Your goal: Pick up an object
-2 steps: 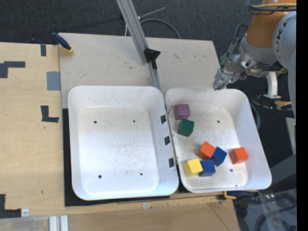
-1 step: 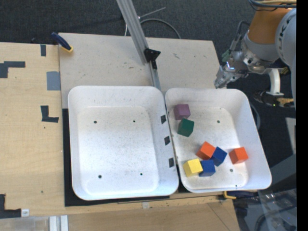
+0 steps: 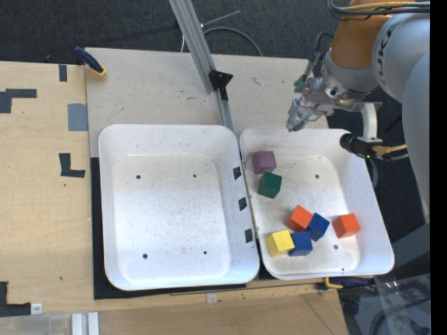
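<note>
Blocks lie scattered in the right bin (image 3: 363, 187), 7 of them, all below and to the left or right of the gripper (image 3: 296, 122), which hangs above that bin's far rim. Nearest its tip is the purple block (image 3: 263, 162), down and to the left, with the green block (image 3: 269, 185) just beside it, a little further from the tip. Well apart from the gripper, toward the near end of the bin, sits a cluster: an orange block (image 3: 300, 218) touching a blue block (image 3: 318, 226), a second blue block (image 3: 302, 243) beneath them, and a yellow block (image 3: 281, 242) pressed against its left side. A red-orange block (image 3: 346, 225) lies alone to the right of this cluster. Whether the gripper is parted or closed cannot be made out; nothing is seen in its grasp. The left bin (image 3: 112, 145) sits beside the right one, further left of the gripper.
</note>
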{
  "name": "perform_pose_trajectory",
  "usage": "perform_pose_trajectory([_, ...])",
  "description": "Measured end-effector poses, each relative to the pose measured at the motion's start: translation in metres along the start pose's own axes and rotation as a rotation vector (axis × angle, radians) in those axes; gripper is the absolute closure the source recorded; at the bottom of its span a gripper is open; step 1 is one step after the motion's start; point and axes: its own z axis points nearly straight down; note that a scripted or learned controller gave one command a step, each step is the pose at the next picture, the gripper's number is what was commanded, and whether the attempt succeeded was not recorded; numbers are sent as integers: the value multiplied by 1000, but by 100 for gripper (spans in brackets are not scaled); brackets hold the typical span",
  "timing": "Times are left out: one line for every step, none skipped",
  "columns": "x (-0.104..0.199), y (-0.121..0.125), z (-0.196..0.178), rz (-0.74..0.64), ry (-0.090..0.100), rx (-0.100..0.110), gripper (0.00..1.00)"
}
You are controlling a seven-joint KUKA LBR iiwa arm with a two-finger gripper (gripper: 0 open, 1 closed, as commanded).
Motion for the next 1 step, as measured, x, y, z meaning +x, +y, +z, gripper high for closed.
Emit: perform_pose_trajectory([57,-21,6,0,0,1,100])
